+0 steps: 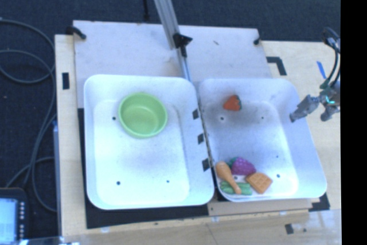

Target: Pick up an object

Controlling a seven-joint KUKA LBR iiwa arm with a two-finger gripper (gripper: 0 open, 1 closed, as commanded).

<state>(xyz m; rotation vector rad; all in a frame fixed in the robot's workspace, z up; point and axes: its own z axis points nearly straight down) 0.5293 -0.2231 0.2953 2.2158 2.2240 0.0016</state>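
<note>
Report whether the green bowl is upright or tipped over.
Upright: the green bowl sits in the left bin with its round opening facing up, and its inside looks empty.

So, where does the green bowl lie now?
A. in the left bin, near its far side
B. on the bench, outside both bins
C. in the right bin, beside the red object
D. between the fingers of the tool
A: the green bowl sits alone in the left bin, toward its far side, away from the tool at the right bin's edge.
</note>
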